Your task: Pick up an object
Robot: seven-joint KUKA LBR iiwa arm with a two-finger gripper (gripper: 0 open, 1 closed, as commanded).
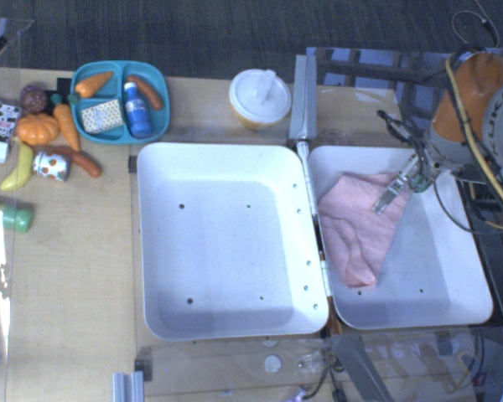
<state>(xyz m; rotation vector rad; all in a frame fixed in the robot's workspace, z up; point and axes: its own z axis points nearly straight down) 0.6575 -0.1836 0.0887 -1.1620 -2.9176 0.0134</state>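
A crumpled pink cloth lies in the left half of the right bin, reaching from the bin's back wall toward its middle. My gripper comes in from the upper right, slanted down and to the left. Its tip is over the cloth's upper right edge, touching it or just above it. The grey arm with its orange band stands behind the bin's back right corner.
The left bin sits beside the right one, with a metal divider between them. A white lidded cup stands behind the bins. A teal plate of toy food and several loose toys occupy the bench's left.
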